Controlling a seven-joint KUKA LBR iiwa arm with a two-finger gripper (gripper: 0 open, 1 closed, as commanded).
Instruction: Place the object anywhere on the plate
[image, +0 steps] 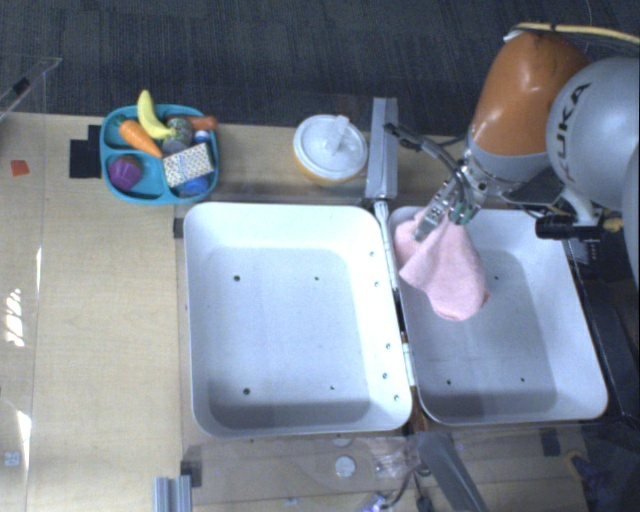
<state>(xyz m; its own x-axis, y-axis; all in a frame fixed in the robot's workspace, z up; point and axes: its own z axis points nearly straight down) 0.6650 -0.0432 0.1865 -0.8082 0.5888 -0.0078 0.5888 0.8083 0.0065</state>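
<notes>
Jaws clamped on the pink cloth (447, 272), which hangs over the right bin (560, 400), apparently lifted for carrying to the plate (160, 152).

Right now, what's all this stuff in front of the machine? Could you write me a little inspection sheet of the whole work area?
Surface: pale wooden bench bearing two shallow white bins, left bin and right bin, side by side.
Job's things: pink cloth hanging from the gripper over the right bin's upper left part; blue plate, with compartments, at the bench's far left corner.
Clutter: toy banana, carrot, purple piece and other small items on the plate; a white lidded cup behind the bins.
Grippers: gripper pinching the cloth's top edge.
Cables: a dark cable near the wrist.
Surroundings: dark floor beyond the bench.
</notes>
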